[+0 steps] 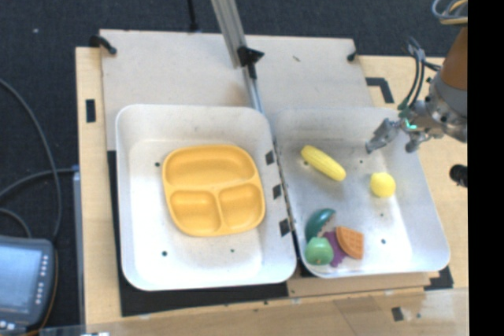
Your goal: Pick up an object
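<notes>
**Tool poised at bin edge, nothing grasped: miss risks noted**

The tool [396, 135] stands over the upper right part of the right bin [429, 236], its two fingers spread apart with nothing between them. No object is held.

Candidate objects lie in the same bin. The lemon [383, 184] sits closest, just below the tool. The banana [324, 163] lies further off, to the tool's left. A green ball [319, 250], a teal piece [321, 219] and an orange piece [350, 241] crowd together far below and left of the tool, touching one another. The yellow tray [213, 189] rests in the left bin [134, 130], well apart from the tool.

Judged risks:
- The lemon is round and smooth; fingers closing off-centre would likely squirt it sideways across the bin floor.
- The banana lies at a slant; a grip not squared across its narrow width may slip along it.
- The clustered items invite a fouled grasp, with a finger landing on a neighbour.
- The tool is near the bin's far wall; a descent here could strike the rim.
</notes>
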You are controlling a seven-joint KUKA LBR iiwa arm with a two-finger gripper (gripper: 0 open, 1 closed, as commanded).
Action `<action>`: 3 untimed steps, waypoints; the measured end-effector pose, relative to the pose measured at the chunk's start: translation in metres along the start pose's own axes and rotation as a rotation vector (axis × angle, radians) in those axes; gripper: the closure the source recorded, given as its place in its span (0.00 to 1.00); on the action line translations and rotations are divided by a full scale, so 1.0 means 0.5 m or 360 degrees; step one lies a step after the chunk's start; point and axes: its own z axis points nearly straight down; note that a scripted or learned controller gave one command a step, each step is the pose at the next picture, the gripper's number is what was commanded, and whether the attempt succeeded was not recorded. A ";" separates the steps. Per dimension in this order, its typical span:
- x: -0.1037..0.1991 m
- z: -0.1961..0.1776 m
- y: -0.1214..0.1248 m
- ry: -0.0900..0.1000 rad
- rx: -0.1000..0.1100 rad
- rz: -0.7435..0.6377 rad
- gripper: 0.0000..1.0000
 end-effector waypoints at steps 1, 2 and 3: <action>-0.011 0.089 -0.012 0.0001 0.0006 0.0006 0.00; -0.009 0.212 -0.024 0.0003 0.0009 0.0008 0.00; -0.012 0.214 -0.024 0.0000 0.0002 0.0010 0.00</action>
